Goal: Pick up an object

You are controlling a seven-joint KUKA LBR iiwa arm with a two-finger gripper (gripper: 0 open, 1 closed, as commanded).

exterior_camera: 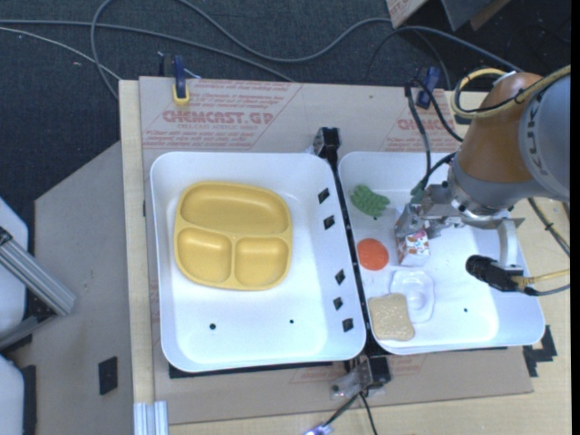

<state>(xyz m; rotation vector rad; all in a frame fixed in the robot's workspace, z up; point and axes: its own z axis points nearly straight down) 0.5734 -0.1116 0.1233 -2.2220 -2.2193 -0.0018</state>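
Bench: brown board [272, 116] w/ red print, on dark carpet [227, 16] w/ loose grey cables. Two shallow white bins side by side. Left bin [181, 333] holds a yellow three-compartment plastic plate [234, 235]. Right bin [507, 324] holds a green leafy toy [369, 200], orange round piece [372, 254], clear plastic cup [414, 290], tan speckled sponge block [391, 316]. Grey arm's gripper [412, 238] is low in right bin, over a small red-and-white object [413, 247], just right of the orange piece. Jaws: cannot tell if apart or together.
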